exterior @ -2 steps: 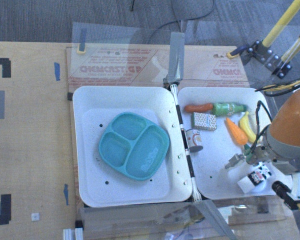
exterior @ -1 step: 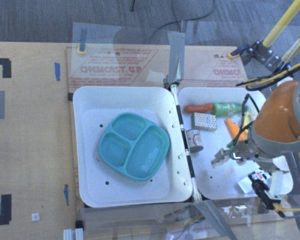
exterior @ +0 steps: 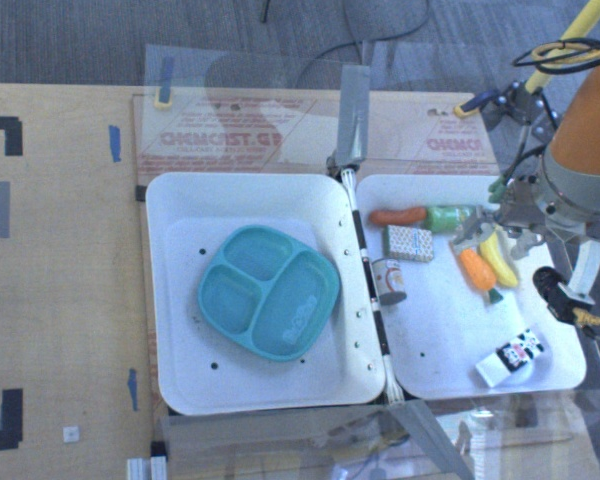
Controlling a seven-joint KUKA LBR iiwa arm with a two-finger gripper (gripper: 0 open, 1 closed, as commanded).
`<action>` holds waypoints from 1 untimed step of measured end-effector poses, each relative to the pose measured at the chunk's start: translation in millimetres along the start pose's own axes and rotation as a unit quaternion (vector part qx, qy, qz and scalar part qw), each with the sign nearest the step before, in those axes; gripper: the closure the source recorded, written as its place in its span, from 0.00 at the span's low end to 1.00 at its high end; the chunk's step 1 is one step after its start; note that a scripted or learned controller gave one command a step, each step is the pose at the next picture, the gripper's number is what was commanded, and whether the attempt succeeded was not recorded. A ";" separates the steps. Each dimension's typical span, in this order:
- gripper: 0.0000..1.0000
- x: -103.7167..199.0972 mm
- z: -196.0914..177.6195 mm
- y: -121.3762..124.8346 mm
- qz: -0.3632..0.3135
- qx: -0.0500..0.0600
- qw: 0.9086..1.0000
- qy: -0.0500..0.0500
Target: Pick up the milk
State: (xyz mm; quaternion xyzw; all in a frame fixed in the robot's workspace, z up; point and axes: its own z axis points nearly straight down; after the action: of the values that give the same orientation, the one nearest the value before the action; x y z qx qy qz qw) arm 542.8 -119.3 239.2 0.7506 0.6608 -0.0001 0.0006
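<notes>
Milk (exterior: 510,356), a cow-patterned carton, is seen lying untouched at the near right corner of the right bin (exterior: 430,368). Gripper (exterior: 500,230) is hovering by the banana (exterior: 498,258); jaw state cannot be told. Nothing appears grasped yet.

Mirrored red lettering on the cardboard sheet (exterior: 280,133) behind the bins is too faint to read.

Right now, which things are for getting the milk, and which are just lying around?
For the job:
milk carton
hand

Just lying about:
teal plate
banana
carrot
small box
can
green bottle
</notes>
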 end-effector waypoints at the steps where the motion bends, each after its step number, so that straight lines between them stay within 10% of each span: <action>1: 0.00 11.8 148.2 -65.2 -0.055 -0.001 0.998 0.001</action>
State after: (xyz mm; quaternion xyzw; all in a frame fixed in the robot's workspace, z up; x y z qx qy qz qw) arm 479.8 -99.6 90.9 0.7129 0.7012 0.0009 0.0005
